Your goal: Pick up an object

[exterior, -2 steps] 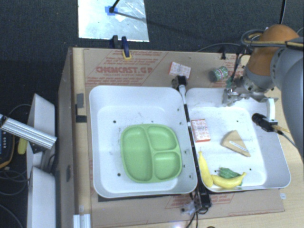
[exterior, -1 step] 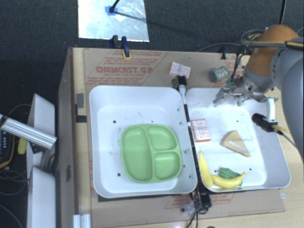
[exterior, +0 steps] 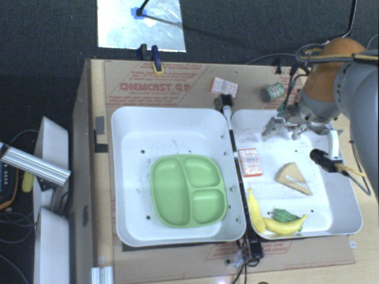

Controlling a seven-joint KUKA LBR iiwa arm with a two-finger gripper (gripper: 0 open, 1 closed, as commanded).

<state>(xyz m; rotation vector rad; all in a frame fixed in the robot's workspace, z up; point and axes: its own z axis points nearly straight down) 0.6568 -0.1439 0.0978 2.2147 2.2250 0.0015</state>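
Camera view: the brown cardboard surface (exterior: pixel 195 78) under the bins carries red print reading "CHEMCAST GP", with smaller lines below it too fine to read. A small printed card (exterior: pixel 224 86) lies on the cardboard behind the bins, its text illegible, and a small greenish can (exterior: pixel 273 92) lies to its right.

The left bin (exterior: pixel 127 129) holds a green divided plate (exterior: pixel 188 190).

The gripper (exterior: pixel 286 128) is over the far part of the right bin (exterior: pixel 346 209), with nothing visibly between its jaws. Whether they stand wide or narrow I cannot tell.

Against that bin's left wall lies a red-and-white box (exterior: pixel 249 162), its long axis running far to near and its label unreadable. To its right is a tan wedge (exterior: pixel 293 177), apart from the box, its narrow end pointing to the near right. A yellow banana (exterior: pixel 256 212) follows the near-left corner, first along the left wall and then bending right along the near wall. A green piece (exterior: pixel 285 215) rests on its right stretch.
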